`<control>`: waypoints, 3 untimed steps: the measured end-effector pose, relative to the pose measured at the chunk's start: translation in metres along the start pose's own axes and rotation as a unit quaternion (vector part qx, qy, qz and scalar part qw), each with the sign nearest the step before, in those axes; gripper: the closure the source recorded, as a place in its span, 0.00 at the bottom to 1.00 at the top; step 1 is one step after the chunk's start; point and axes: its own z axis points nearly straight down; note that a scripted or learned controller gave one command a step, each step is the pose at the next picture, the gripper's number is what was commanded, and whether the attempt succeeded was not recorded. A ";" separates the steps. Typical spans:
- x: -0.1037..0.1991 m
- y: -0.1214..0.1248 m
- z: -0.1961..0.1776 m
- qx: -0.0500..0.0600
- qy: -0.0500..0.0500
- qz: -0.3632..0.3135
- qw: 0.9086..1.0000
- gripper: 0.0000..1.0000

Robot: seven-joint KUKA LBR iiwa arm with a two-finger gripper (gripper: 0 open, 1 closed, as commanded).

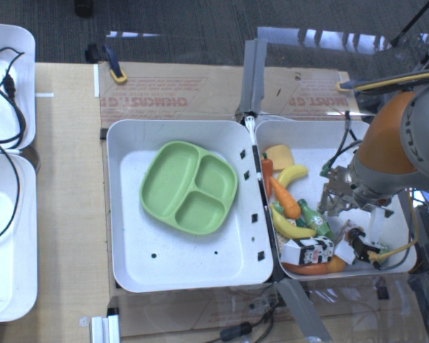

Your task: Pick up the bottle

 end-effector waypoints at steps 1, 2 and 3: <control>-0.001 0.001 0.000 -0.001 -0.001 0.000 1.000 0.00; -0.001 0.030 -0.066 -0.003 0.000 0.210 0.978 0.00; 0.026 -0.002 0.007 -0.002 0.000 0.209 0.978 0.00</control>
